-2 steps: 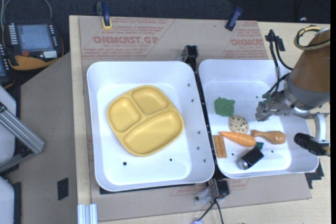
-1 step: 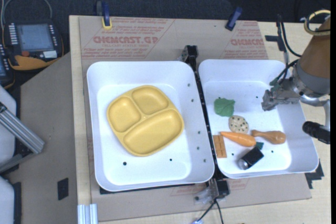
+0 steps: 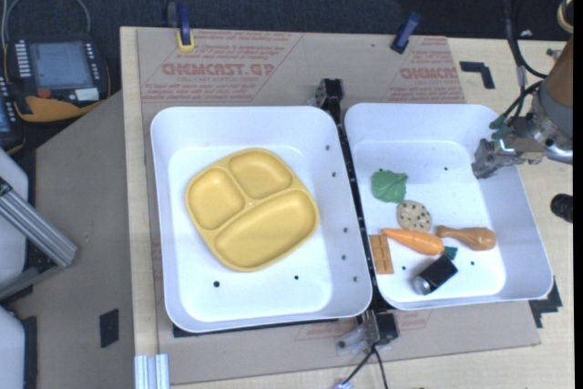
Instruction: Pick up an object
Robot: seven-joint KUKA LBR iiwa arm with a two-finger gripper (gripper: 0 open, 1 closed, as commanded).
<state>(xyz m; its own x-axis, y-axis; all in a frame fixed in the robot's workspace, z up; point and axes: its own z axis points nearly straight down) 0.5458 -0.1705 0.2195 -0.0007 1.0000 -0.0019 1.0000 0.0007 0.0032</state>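
Right bin [image 3: 519, 196], lower half: small objects clustered, none lifted.
Orange carrot [image 3: 414, 240] lies just below a speckled cookie [image 3: 414, 214]; green leaf piece [image 3: 390, 185] above them, wooden-looking brown piece [image 3: 469, 237] to the right, black-and-silver item [image 3: 435, 275] lowest. Gripper [image 3: 492, 158] hangs over the bin's upper right rim, well apart from the cluster, nothing seen in it; how far open, cannot tell. Left bin [image 3: 173, 196] carries a yellow divided tray [image 3: 251, 208], centre-left of frame.
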